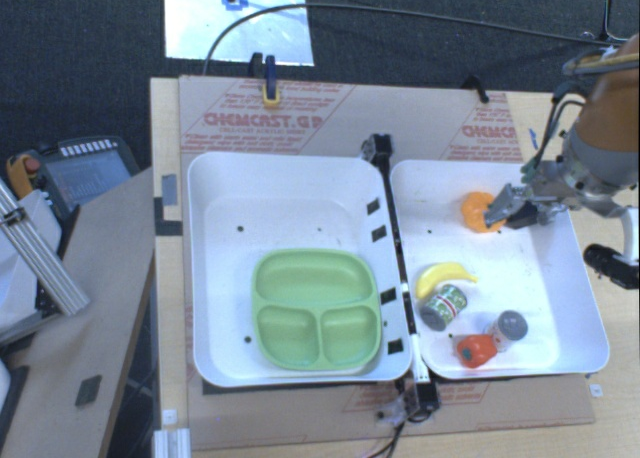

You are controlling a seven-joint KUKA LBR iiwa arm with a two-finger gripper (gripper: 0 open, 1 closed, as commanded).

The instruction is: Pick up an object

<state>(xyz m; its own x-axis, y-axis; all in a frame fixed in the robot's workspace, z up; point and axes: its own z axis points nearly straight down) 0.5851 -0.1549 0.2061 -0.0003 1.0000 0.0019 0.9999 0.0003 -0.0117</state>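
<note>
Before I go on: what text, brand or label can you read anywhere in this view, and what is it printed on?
"CHEMCAST GP": red print on the brown paper-faced sheet under the two white bins, behind the left one.
The same red print behind the right white bin: cut off, unreadable.
Label on the small round can: too small.
Screen of the grey handheld pendant: blurred.

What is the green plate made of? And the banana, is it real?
The green plate looks like plastic: one even pale green, smooth, with three moulded compartments. The banana is probably a plastic toy, since its yellow is very bright and even, but from this far I cannot be sure.
</note>
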